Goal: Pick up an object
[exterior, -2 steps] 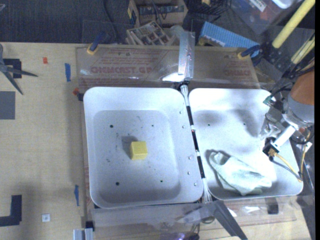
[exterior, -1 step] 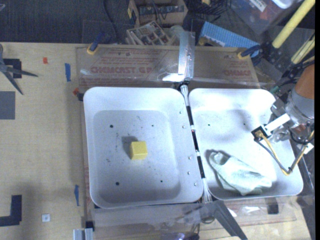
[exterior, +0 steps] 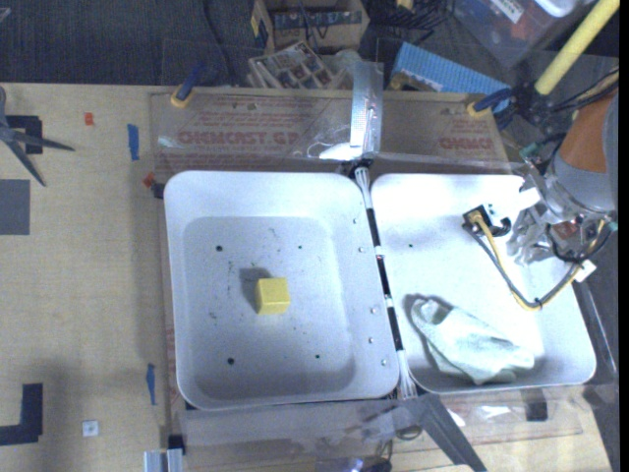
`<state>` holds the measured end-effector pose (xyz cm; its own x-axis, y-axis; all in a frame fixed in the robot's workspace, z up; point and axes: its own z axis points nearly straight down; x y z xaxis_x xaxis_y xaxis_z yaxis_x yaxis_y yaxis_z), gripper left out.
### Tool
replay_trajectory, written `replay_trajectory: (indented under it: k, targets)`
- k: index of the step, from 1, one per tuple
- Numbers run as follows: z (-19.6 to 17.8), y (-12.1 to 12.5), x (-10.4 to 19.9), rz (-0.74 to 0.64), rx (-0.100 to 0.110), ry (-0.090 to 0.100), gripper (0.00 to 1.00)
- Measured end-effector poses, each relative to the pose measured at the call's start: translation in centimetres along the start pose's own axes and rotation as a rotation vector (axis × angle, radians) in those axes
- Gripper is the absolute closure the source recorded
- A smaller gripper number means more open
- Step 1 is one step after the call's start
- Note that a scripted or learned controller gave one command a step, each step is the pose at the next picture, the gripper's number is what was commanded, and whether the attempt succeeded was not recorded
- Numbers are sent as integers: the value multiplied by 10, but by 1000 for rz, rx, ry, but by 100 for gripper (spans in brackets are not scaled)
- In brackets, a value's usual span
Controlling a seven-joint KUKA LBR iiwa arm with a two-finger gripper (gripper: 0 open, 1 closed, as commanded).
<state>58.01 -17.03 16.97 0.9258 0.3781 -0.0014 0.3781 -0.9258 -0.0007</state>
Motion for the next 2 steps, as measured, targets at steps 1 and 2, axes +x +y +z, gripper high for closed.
replay_trajectory:
  k: [1, 2]
  targets:
    - [81, 34, -37, -373, 1, 1, 100]
    - [27, -5, -105, -55, 4, -1, 100]
